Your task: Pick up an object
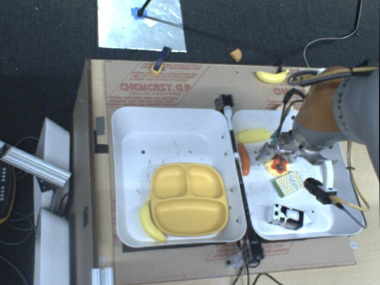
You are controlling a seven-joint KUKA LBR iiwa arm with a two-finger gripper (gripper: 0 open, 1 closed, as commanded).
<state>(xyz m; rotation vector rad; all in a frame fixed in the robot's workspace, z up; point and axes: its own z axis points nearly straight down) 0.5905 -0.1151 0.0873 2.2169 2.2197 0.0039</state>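
You're at the reach-in step: fingers [274,154] low in the right bin [341,221], orange-red toy [276,167] just under them; can't tell how they're set. Next, close on it and lift straight. Checkered block [288,184] just below, carrot [243,159] and banana [253,136] left crowd you.

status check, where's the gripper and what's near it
Gripper low in right bin, over orange toy. Nothing seen held. Checkered block and carrot close by.

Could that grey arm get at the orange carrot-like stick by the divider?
Probably yes. The slim orange carrot-shaped stick lies uncovered in the right white bin, just beside the gripper, with nothing stacked over it.
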